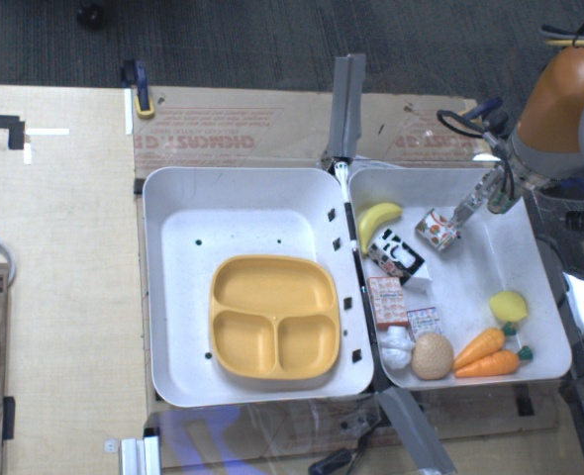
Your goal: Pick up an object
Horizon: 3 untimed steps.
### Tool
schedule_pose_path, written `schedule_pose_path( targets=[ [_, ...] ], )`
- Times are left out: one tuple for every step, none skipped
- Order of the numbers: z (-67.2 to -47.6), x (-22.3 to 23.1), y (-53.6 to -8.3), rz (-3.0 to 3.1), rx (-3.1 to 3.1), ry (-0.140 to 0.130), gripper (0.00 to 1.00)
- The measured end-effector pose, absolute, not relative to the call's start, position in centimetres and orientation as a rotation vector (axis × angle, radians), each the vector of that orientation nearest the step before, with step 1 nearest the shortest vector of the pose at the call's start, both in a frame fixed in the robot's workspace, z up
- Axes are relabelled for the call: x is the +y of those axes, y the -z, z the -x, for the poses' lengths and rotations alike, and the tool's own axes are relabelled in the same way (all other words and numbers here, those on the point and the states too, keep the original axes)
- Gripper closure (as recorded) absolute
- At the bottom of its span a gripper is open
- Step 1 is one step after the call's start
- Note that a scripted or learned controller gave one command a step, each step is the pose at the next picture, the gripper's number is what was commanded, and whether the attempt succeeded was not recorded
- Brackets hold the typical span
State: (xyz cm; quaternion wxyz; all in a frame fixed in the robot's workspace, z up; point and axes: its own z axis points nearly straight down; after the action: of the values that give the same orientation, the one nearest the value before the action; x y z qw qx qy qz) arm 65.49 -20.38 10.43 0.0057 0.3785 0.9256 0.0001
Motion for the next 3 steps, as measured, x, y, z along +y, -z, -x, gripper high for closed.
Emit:
schedule_pose_path(
  targets=[
    [-65.5, -15.6, -14.1, -1.436, 2.79, -0.001, 1.0],
    [-65.8, -16.9, -11.0, -1.074, 2.946, -0.001, 1.0],
    [-65.8, -16.9, -10.9, -1.075, 2.948, -0.001, 0.0]
  ],
)
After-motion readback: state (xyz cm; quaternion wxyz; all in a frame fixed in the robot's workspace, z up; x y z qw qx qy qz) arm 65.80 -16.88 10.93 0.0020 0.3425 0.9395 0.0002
